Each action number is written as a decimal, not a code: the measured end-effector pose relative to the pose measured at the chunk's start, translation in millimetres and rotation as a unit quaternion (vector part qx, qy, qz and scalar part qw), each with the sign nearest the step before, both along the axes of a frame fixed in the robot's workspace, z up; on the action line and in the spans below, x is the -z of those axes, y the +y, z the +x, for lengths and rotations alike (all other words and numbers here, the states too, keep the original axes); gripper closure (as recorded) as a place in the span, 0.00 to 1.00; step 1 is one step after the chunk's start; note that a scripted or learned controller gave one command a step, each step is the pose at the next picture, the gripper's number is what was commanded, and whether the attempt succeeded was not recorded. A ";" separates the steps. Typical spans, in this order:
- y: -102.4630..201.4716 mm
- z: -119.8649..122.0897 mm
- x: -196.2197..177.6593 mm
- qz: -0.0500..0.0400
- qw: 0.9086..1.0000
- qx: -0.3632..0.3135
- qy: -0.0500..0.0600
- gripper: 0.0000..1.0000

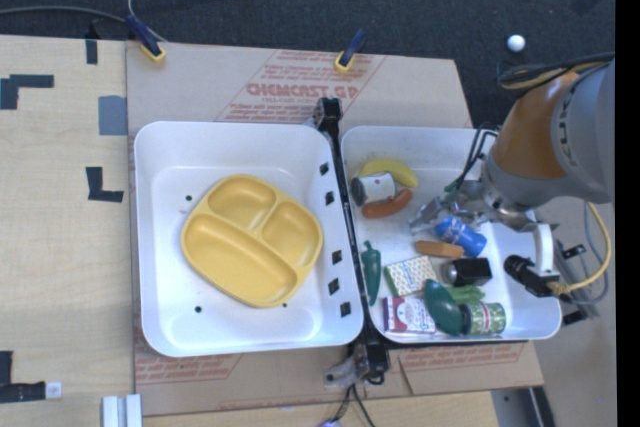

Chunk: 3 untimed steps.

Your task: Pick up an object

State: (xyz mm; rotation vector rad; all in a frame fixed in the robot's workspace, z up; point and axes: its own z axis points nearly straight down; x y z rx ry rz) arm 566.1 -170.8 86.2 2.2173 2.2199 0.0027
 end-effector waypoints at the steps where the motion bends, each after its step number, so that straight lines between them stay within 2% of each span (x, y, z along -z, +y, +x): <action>1: -0.4 0.3 -9.8 -0.001 1.000 0.000 -0.001 1.00; 2: 44.3 -35.0 -157.6 0.000 1.000 0.000 0.001 1.00; 3: 112.7 -80.9 -183.1 0.001 1.000 -0.001 0.003 1.00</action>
